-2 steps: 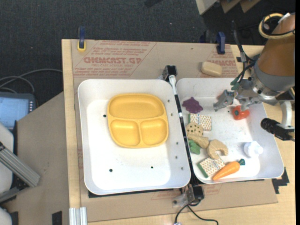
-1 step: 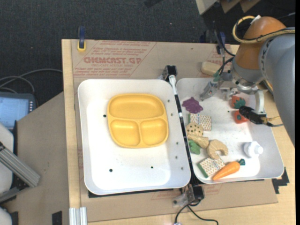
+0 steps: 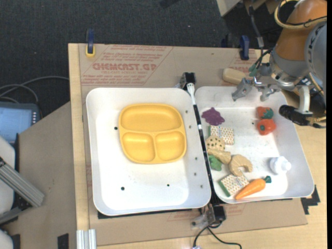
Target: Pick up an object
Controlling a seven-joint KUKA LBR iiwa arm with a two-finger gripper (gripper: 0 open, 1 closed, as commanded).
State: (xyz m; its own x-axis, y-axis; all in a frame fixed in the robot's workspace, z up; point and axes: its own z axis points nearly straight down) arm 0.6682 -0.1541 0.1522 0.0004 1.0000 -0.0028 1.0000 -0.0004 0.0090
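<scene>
My gripper (image 3: 254, 90) hangs over the far edge of the right bin (image 3: 296, 154), its two grey fingers spread apart with nothing between them. Below and right of it lies a red tomato-like toy (image 3: 265, 124). A purple grape cluster (image 3: 212, 116) sits at the bin's upper left. Further down lie checkered crackers (image 3: 222, 134), tan bread pieces (image 3: 239, 164), a green piece (image 3: 213, 163), an orange carrot (image 3: 251, 187) and a small white bottle (image 3: 279, 165).
The left bin (image 3: 104, 165) holds a yellow three-compartment plate (image 3: 152, 132). A tan block (image 3: 234, 75) lies on the bench behind the right bin. Clamps stand at the board's far edge. A black cable runs along the right bin's right side.
</scene>
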